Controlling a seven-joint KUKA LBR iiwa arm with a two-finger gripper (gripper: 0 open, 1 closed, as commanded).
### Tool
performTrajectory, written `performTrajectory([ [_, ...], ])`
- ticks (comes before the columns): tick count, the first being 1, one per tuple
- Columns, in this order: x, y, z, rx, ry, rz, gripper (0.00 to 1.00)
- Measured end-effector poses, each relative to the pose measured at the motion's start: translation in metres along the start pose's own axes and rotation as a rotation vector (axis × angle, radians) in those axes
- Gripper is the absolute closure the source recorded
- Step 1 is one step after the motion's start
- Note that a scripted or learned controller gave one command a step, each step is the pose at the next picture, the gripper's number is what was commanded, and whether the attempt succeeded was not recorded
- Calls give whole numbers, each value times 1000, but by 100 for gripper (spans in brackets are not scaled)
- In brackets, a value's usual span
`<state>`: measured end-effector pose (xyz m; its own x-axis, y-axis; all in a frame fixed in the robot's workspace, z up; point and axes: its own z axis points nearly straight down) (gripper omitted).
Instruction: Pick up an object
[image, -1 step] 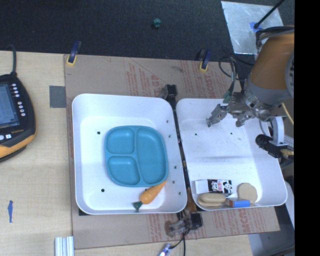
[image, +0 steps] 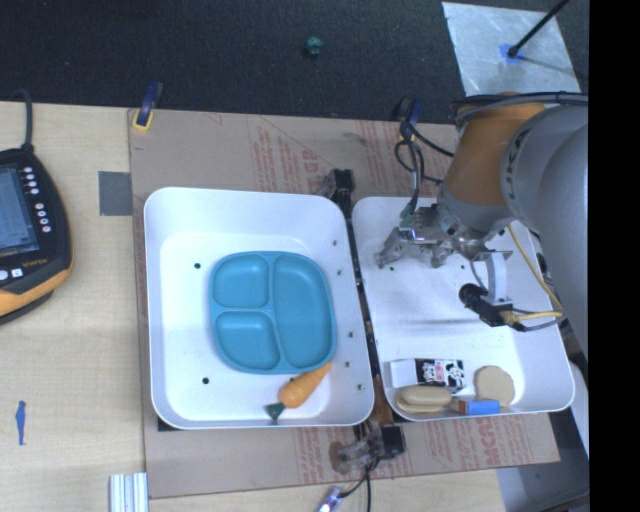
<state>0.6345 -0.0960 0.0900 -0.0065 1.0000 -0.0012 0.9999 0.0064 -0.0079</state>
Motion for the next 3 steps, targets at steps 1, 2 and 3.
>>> performTrajectory([
  [1, -37, 21, -2, -6, 1, 4, 0],
  [2, -43, 22, -2, -8, 1, 4, 0],
  [3, -50, 22, -3, -9, 0, 5, 0],
])
